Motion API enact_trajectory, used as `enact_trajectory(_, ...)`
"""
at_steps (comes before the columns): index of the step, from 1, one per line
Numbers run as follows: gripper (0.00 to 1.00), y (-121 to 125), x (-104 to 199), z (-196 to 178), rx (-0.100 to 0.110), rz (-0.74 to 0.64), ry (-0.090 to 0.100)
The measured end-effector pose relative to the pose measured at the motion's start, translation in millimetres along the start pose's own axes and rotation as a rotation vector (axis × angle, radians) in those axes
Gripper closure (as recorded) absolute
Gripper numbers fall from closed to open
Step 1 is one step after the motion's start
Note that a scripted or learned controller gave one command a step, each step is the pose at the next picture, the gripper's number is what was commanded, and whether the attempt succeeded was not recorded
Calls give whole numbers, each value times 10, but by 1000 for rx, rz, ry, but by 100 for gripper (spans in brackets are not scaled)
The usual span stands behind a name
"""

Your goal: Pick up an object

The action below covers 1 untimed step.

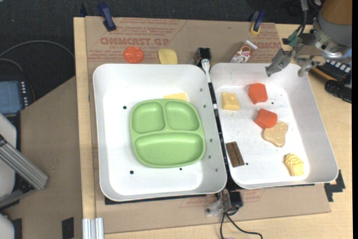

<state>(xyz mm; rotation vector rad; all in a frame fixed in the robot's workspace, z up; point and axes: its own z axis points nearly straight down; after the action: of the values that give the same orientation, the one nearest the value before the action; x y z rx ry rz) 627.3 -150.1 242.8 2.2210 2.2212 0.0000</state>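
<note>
Tool (291, 63) hangs spread, ungripping, over right bin's (321, 137) far rim, red blocks (257, 92) near.

Readable text: red print "CHEMCAST GP" on the brown cardboard sheet (184, 36) under the bins, along its far edge, repeated faintly toward the right. Small packet (243, 53) beside it has print, too small to read.
</note>
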Motion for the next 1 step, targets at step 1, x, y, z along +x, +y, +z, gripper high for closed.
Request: enact_trajectory(1,0,385,-235,1132,6,-1,0)
